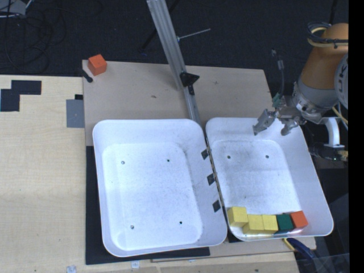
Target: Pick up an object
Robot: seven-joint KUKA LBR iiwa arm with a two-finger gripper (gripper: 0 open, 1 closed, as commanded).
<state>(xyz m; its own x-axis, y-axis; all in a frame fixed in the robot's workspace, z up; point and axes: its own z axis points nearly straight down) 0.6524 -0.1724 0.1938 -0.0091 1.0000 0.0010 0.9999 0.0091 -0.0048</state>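
Looks like a robotics lab: two white bins [153, 186] side by side on a plywood bench [227, 87], aluminium rail [170, 50] slanting up behind the bins, loose cables [34, 27] on dark floor beyond.

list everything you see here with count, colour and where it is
bins: 2, white, side by side on the bench
yellow blocks: 3, yellow, near corner of the right bin
green block: 1, green, in the same row
red-orange block: 1, at the row's right end
orange cube: 1, on the board beyond the left bin
metal rail: 1, grey, slanting down to the gap between bins
arm: 1, grey and orange, at right
gripper: 1, open, over the right bin's far edge, holding nothing
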